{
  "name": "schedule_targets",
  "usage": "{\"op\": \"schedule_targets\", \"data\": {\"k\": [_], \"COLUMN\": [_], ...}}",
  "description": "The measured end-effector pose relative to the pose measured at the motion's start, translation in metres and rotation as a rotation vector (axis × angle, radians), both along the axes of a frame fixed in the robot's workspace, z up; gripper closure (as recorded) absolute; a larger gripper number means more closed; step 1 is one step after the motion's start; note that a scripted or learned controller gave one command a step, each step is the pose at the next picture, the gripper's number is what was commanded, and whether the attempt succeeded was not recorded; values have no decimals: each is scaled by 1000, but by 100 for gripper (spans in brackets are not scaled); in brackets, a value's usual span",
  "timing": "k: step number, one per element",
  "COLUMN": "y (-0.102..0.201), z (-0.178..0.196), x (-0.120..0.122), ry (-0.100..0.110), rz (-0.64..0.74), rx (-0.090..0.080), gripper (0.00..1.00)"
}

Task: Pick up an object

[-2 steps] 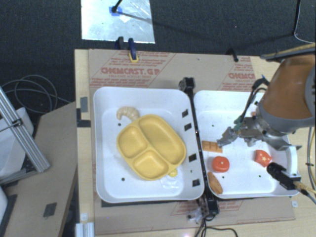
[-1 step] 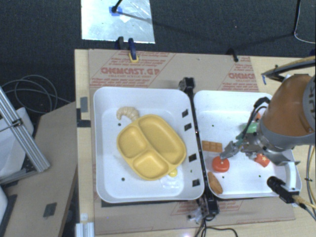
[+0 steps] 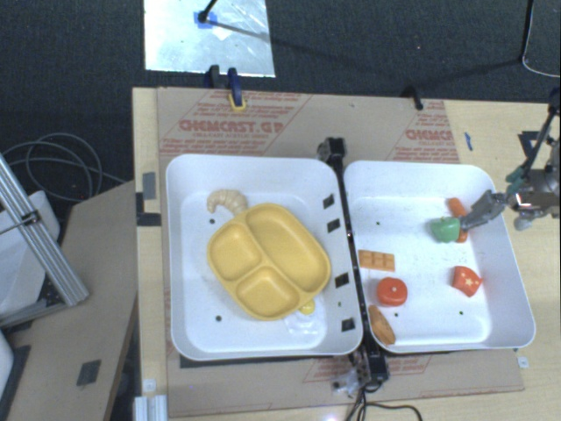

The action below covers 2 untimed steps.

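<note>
Green toy [image 3: 446, 229] sits in the right bin [image 3: 421, 323] at abt 1 o'clock of its floor, and the gripper [image 3: 469, 220] is on it from 3 o'clock. Fingers are low at the toy's right edge, touching it; can't tell whether they're spread or pinched, or whether they grip it. A small orange piece [image 3: 456, 206] lies just beside the toy at 12. Also in the right bin: orange cracker [image 3: 377, 260] at 9, red-orange tomato [image 3: 391, 291] at 7, orange-red wedge [image 3: 466, 281] at 5, bread roll [image 3: 381, 324] nr the 7 o'clock corner. Left bin [image 3: 188, 323] holds a yellow divided plate [image 3: 268, 259] at ctr, w/ a pale curled shrimp-like piece [image 3: 226, 201] touching it at 11.
</note>
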State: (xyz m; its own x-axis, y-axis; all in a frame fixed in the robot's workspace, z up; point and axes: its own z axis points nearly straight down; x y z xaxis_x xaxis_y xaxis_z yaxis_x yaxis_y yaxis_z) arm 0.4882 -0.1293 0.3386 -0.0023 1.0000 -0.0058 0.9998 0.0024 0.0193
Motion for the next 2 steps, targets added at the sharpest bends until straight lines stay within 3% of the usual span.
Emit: {"op": "schedule_targets", "data": {"k": [1, 2], "y": [102, 110], "z": [50, -114], "x": [0, -4], "ry": [10, 32], "rz": [12, 0], "rx": [8, 7], "gripper": [0, 0]}}
